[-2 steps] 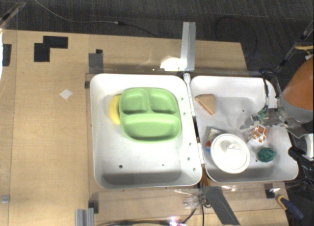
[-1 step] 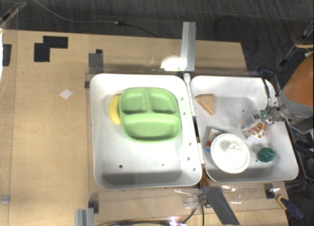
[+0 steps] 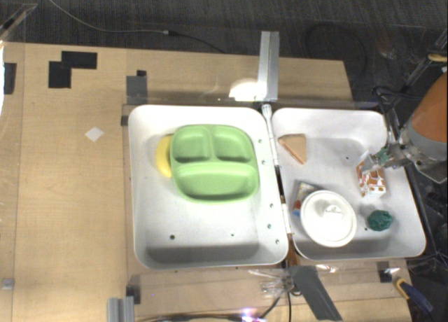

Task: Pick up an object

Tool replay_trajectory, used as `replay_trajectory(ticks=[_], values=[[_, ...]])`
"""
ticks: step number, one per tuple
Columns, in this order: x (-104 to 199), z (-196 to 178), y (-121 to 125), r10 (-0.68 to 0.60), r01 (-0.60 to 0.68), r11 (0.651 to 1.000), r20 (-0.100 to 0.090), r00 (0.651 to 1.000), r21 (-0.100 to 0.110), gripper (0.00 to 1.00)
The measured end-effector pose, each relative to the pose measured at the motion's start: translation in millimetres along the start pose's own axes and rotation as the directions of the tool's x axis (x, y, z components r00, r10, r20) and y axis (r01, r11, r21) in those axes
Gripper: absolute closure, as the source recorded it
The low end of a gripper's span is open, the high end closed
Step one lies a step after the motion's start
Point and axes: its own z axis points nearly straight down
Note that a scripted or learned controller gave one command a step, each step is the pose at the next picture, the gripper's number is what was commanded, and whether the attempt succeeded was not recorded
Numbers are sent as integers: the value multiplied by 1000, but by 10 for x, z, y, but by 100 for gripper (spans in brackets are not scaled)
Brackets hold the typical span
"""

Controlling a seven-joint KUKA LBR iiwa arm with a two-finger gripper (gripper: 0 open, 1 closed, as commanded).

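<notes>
Overhead slant view of two shallow white bins on a wooden surface (image 3: 70, 194). The arm enters from the right, and its gripper (image 3: 381, 158) hangs over the right-hand side of the right bin (image 3: 350, 128). Whether it is parted or closed cannot be told at this scale.

The nearest candidate is a small red-and-white patterned packet (image 3: 372, 180), which lies just below and slightly left of the gripper in the view, its long axis running roughly up and down the frame. Contact between the two cannot be made out.

Other items in the right bin:
- a dark green ball-like object (image 3: 379, 220) further down
- a white round bowl (image 3: 327, 218) to the lower left
- a tan wedge (image 3: 295, 148) to the upper left

The left bin (image 3: 196, 243) holds a green divided plate (image 3: 212, 162) over a yellow item (image 3: 162, 157), well apart from the gripper.
</notes>
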Motion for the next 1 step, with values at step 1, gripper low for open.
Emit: replay_trajectory(ticks=[1], values=[[17, 52, -30, 0, 0, 1000, -5, 1000, 9, 0]])
